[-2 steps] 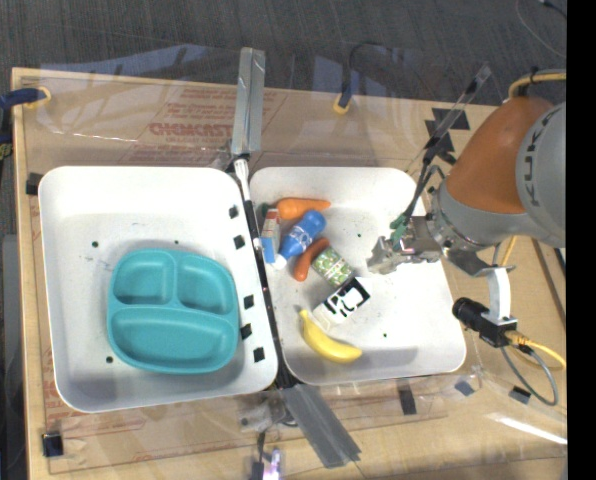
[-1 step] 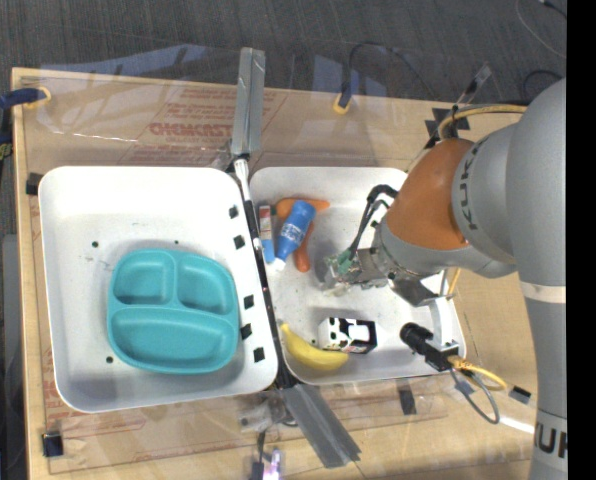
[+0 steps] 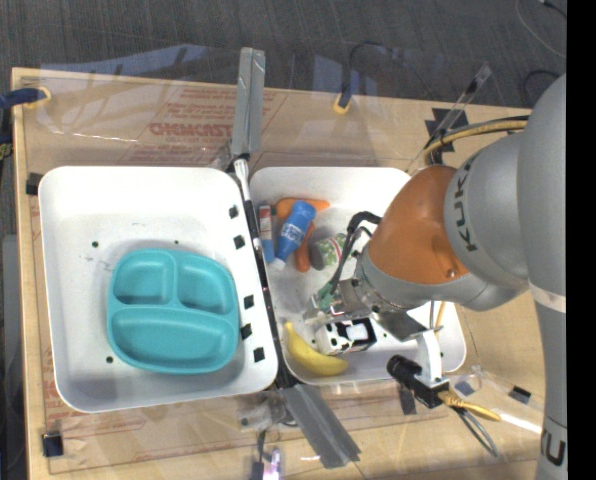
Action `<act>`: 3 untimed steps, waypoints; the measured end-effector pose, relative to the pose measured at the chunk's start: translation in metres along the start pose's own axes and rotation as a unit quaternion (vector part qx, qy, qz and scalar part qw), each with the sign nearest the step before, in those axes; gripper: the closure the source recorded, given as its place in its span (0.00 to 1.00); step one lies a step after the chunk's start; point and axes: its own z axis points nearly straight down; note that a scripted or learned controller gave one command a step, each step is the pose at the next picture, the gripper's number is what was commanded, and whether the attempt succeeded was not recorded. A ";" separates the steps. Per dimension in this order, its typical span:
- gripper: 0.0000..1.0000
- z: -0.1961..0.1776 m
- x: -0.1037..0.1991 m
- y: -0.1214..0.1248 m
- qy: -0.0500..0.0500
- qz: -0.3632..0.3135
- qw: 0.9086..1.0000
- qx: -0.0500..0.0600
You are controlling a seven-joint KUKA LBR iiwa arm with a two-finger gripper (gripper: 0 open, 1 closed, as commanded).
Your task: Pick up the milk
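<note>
**Claw low over the milk**

The claw (image 3: pixel 340 320) sits low in the right bin (image 3: pixel 418 183), just above the milk (image 3: pixel 344 336); whether it is wide or closed, I cannot tell. A banana (image 3: pixel 313 353) lies just left of it. Beyond it lie a can (image 3: pixel 325 252) and a bottle (image 3: pixel 291 230). Far left, a tray (image 3: pixel 173 311).
</note>
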 end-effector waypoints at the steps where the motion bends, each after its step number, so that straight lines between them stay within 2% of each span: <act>1: 0.00 0.029 -0.071 -0.008 -0.001 0.011 1.000 -0.002; 2: 0.00 0.022 -0.005 0.000 0.000 -0.058 0.998 0.000; 3: 0.00 0.026 -0.063 -0.006 -0.003 -0.335 0.942 -0.003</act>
